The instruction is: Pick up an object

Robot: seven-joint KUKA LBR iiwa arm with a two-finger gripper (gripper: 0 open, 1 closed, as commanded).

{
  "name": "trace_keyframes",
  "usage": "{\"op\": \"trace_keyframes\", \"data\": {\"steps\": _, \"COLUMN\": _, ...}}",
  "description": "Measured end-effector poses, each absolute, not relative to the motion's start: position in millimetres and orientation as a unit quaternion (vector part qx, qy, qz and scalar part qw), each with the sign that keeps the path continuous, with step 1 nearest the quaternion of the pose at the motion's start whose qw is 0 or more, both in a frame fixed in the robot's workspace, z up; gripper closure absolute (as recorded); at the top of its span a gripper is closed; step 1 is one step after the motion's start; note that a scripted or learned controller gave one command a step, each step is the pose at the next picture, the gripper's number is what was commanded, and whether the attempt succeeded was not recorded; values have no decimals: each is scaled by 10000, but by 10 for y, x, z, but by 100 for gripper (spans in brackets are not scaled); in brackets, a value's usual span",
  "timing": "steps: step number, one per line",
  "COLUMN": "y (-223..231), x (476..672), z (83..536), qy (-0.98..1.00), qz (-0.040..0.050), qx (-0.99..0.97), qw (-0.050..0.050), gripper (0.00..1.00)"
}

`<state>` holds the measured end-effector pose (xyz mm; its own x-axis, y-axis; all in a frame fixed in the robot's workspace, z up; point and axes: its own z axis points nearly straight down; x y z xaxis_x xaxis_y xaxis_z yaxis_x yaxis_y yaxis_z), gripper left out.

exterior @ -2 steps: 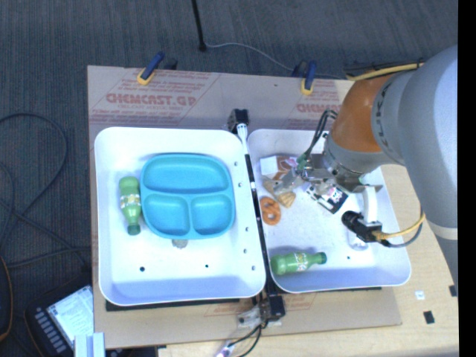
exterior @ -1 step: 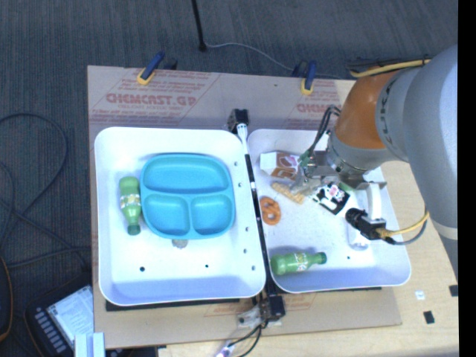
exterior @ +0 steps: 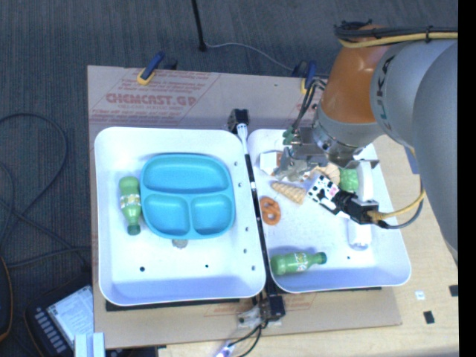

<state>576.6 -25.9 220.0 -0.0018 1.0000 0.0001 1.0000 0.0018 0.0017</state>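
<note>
Two white bins on a brown cardboard sheet printed in red lettering: a sky-blue divided tray beside a green bottle, a second green bottle, an orange-brown pretzel, a black-and-white dotted block (dice-like), and the grey arm's orange band

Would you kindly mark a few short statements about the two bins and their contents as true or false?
1. A blue divided plastic tray lies in the left white bin. True.
2. Each bin holds a green plastic bottle. True: one left of the tray, one near the right white bin's front edge.
3. The brown pretzel lies on the blue tray. False: it lies in the right bin, by the divider.
4. The gripper hangs over the left bin. False: over the right bin's rear clutter.
</note>
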Motion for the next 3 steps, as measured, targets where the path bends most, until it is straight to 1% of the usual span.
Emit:
{"op": "trace_keyframes", "data": {"steps": 1, "y": 546, "x": 4868, "z": 1833, "qy": 7079, "qz": -17, "qx": 7064, "qw": -19, "gripper": 100}}
{"op": "trace_keyframes", "data": {"steps": 2, "y": 199, "x": 6038, "z": 1842, "qy": 7071, "qz": -7, "qx": 7071, "qw": 6, "gripper": 100}}
{"op": "trace_keyframes", "data": {"steps": 3, "y": 141, "x": 5253, "z": 2222, "qy": 7069, "qz": -6, "qx": 7074, "qw": 2, "gripper": 100}}
